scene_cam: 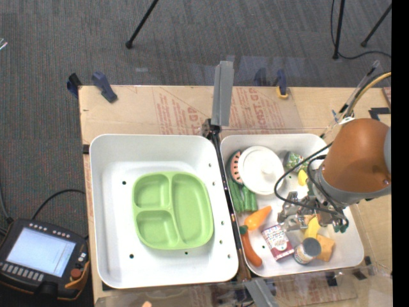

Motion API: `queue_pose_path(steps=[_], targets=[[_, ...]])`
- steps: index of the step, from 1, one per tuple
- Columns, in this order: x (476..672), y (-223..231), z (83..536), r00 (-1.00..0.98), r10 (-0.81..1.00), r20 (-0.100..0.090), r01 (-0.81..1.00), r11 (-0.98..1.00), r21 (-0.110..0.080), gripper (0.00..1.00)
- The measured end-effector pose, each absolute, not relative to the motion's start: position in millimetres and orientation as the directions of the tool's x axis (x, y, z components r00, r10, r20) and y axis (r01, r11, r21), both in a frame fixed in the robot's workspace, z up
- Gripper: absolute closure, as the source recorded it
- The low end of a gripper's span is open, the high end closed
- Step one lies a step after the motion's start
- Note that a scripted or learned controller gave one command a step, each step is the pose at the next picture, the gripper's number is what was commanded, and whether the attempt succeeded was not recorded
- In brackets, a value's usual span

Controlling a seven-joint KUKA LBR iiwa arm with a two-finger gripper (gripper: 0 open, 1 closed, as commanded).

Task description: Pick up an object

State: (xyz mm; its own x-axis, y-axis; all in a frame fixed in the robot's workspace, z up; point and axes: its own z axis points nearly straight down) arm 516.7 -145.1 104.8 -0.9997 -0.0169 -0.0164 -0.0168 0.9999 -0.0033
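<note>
The right bin (252, 270) holds a heap of small things: a white round lid or bowl (261, 169), green pieces (243, 198), an orange carrot-like piece (257, 217), a second orange piece (252, 252), a red and white packet (277, 242), a tin can (307, 251) and yellow pieces (324, 247). My gripper (299, 220) hangs low over the bin's right half, just above the packet and the can. The arm's orange band (356, 155) covers the view above it. I see nothing clearly held between the fingers.
The left bin (108, 171) holds a green divided plate (172, 210). A grey upright post (223, 101) stands behind the seam between the bins. A teach pendant (41, 254) lies on the floor at lower left. Tripod legs stand behind the bench.
</note>
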Motion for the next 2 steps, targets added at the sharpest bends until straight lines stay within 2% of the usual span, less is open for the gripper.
queue_pose_path(steps=[1,2], targets=[[487.6,-91.4,96.5,-0.985,-0.171,-0.022,-0.171,0.985,-0.010,1.00],[488.1,-89.6,95.0,-0.984,-0.174,-0.024,-0.174,0.985,-0.007,0.00]])
